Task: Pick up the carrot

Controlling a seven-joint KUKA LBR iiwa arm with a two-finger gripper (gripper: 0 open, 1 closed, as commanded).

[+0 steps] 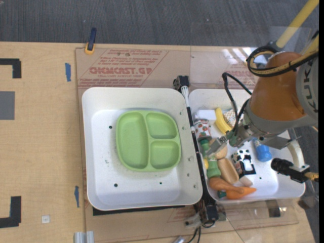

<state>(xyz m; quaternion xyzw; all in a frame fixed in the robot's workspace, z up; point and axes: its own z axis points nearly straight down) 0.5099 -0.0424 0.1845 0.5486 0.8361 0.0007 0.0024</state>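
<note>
Nearest you, the carrot [237,192] lies along the near wall of the right bin [283,186], touching a tan bun-like toy [229,171]. Your gripper [226,142] hovers further back over the clutter — whether it is apart or together cannot be told. Just beyond sits a yellow banana [221,120]. Left, a green divided plate [149,140] rests in the left bin [96,151].

Two white bins [96,151], one green plate [148,140], one carrot [238,191], one banana [221,120].
</note>
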